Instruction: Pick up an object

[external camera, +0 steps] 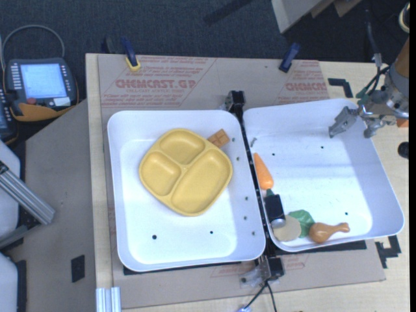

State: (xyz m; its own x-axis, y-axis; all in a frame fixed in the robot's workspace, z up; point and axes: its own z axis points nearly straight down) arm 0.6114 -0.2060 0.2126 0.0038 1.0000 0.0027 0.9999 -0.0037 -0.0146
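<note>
My gripper (pixel 355 123) hangs over the upper right part of the right bin (pixel 325 168), its two fingers (pixel 340 122) spread open with nothing between them. An orange carrot (pixel 262 170) lies along the right bin's left wall. Below it sit a black block (pixel 273 207), a pale round piece (pixel 286 229), a green leafy piece (pixel 303 218) and a brown drumstick (pixel 328 230), clustered at the bin's front left corner. All of these lie well to the left of and below the gripper.
The left bin (pixel 185 239) holds a yellow divided plate (pixel 186 171) with a small brown block (pixel 219 138) at its upper right edge. A black clamp (pixel 235 100) sits between the bins at the back. A teach pendant (pixel 41 83) lies off the bench at left.
</note>
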